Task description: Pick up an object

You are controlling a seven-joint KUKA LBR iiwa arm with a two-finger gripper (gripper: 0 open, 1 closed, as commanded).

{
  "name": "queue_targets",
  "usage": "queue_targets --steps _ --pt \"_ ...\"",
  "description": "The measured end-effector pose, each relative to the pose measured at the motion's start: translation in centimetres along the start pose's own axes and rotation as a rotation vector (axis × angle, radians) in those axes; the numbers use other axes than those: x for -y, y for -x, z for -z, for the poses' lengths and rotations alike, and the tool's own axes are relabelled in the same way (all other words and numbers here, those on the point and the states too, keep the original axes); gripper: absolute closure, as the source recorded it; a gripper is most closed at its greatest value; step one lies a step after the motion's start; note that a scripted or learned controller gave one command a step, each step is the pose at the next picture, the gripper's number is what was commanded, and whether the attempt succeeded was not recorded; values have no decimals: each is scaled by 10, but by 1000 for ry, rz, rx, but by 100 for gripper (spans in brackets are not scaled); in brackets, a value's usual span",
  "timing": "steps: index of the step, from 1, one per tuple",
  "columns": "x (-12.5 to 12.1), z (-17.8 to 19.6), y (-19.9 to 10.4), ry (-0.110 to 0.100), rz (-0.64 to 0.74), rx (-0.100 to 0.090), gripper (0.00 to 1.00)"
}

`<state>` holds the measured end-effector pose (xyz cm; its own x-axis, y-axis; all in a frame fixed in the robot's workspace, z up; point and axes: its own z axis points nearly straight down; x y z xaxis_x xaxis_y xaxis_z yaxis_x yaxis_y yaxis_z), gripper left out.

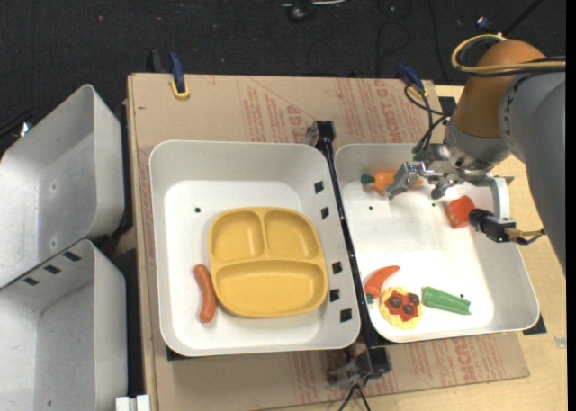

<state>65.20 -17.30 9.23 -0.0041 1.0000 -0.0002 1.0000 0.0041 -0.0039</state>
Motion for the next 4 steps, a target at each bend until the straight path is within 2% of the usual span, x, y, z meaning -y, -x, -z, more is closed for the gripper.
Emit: queue_targets --steps 1,2,3,4 --pt "-1 11 0 3 1 1 100" --pt "-5 57 -6 11 0 2 100" --pt "4 112 -2 11 -5 2 100" --pt "2 165 -2 12 -1 3 100"
